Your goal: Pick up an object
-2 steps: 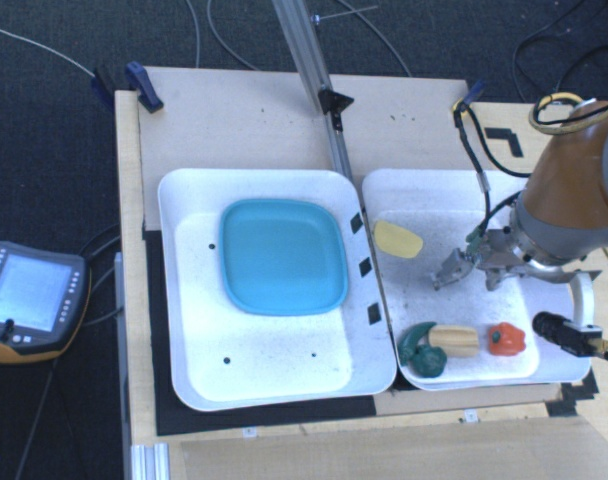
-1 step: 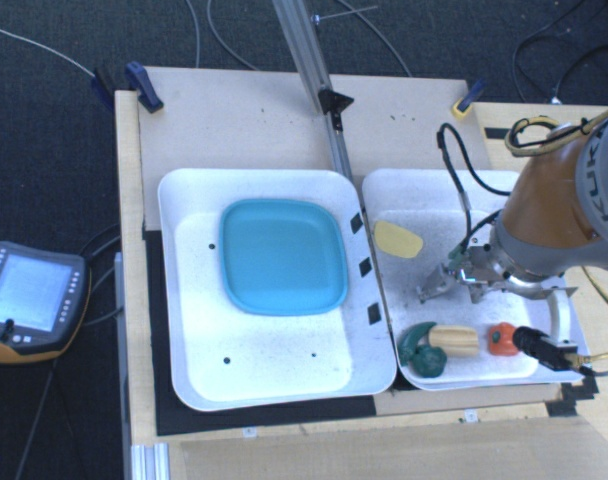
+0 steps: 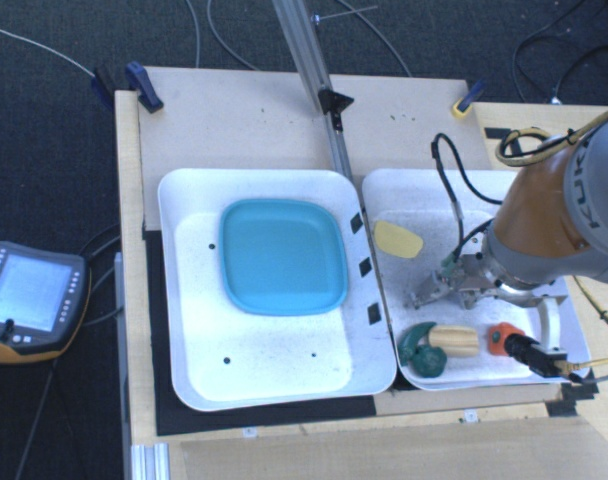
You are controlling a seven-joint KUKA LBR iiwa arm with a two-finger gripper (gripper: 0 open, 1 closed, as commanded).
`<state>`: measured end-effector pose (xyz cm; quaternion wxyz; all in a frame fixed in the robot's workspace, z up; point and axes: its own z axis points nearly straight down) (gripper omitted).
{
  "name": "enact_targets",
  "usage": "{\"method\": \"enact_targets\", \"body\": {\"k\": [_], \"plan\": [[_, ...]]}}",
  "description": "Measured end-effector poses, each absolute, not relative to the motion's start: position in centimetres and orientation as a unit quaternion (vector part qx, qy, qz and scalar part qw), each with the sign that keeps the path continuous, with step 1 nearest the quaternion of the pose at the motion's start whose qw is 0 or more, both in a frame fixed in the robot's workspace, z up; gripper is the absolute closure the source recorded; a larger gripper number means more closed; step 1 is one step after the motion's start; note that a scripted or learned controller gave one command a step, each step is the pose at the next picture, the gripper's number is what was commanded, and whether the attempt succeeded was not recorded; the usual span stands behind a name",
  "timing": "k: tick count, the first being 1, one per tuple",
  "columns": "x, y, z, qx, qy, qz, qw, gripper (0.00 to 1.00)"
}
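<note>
The arm works in the right bin (image 3: 424, 190), where 4 small things lie: a yellow piece (image 3: 398, 239) near the far wall, and a green toy (image 3: 422, 348), a wooden block (image 3: 454, 341) and an orange tool (image 3: 507, 341) along the near wall. To pick well, I think the gripper (image 3: 442, 286) should choose 1 thing that lies apart, such as the yellow piece, come straight down over it and close only when it sits between the fingers. The arm reaches in from the right and bends low, the wrist pointing left. I cannot tell if the gripper is open, and nothing is seen in it. The left bin (image 3: 184, 268) holds a blue plate (image 3: 284, 256).
</note>
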<state>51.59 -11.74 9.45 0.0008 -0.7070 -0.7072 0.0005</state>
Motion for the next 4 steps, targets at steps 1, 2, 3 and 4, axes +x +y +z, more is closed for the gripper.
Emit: {"method": "enact_targets", "body": {"k": [1, 2, 3, 4], "plan": [[51.7, -11.8, 10.6, -0.707, -0.707, -0.0004, 0.000, 1.00], [51.9, -12.3, 16.7, -0.707, -0.707, -0.0016, -0.002, 1.00], [52.0, -12.3, 22.0, -0.707, -0.707, -0.0015, -0.002, 1.00], [52.6, -6.5, 21.4, -0.705, -0.709, -0.0006, 0.001, 1.00]]}}
